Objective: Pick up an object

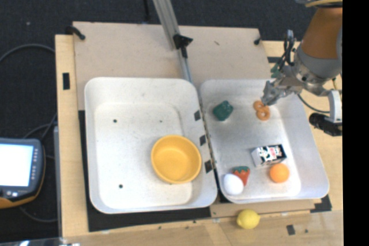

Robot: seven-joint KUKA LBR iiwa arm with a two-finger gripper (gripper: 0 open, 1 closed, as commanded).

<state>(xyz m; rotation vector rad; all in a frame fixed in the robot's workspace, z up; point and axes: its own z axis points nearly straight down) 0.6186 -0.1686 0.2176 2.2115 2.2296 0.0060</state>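
While the grey arm point(320, 43) with its orange band reaches in over the right edge of the tabletop point(132, 46), its pincer point(268, 97) hangs low over the far part of the right bin point(300, 141), its tip just beside a small orange ring point(262, 111) that lies on the bin floor; whether the tip touches the ring cannot be told, and whether the pincer is released or clenched cannot be told either. Nothing is seen lifted between its tips. A dark green block point(222, 110) lies toward the far left corner of that same bin, near the ring but apart from it. Toward the near edge of the right bin sit a small white box with dark print point(269, 154), an orange ball point(279, 173) just beside it on the near side, and a white egg-shaped thing point(233, 184) touching a small red piece with a green top point(243, 174). The left bin point(115, 101) holds a yellow bowl point(176, 159), upright, near its near right corner and close to the wall shared with the right bin. A yellow lemon point(248, 219) rests on the tabletop outside both bins, by the near edge. A slim metal rail point(164, 6) slants from the far side down to the gap between the bins. A screen device point(18, 170) sits beyond the tabletop's left edge.
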